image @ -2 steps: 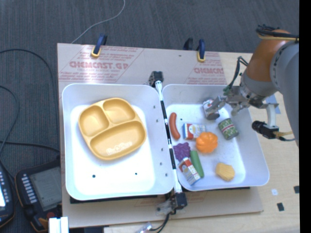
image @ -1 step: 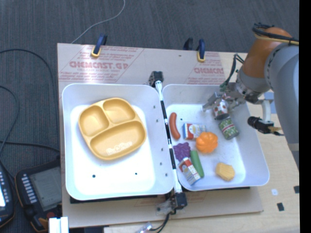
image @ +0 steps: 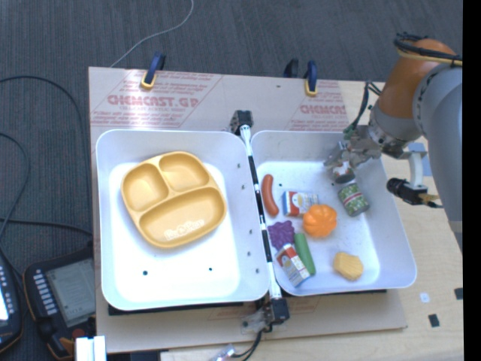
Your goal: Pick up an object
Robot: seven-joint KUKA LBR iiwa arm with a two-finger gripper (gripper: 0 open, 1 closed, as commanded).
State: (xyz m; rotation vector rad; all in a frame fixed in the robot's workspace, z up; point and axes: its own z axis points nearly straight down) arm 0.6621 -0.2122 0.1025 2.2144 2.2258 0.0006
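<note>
The small green can lay tilted on the floor of the right bin, directly below the gripper and nearest to it of all the items, so it looked the likeliest thing to be picked. It appeared to be a light, rigid toy can with a smooth, probably slick label; a hold across its round body, square to its long axis, seemed safest, since it could roll or squirt out if pinched near an end. Whether the fingers were open or closed could not be told, and nothing was visibly held between them. Left of the can lay an orange fruit and a small carton, further left a sausage; below it sat a yellow lump. Far left of the can, the other bin held a yellow divided plate.
</note>
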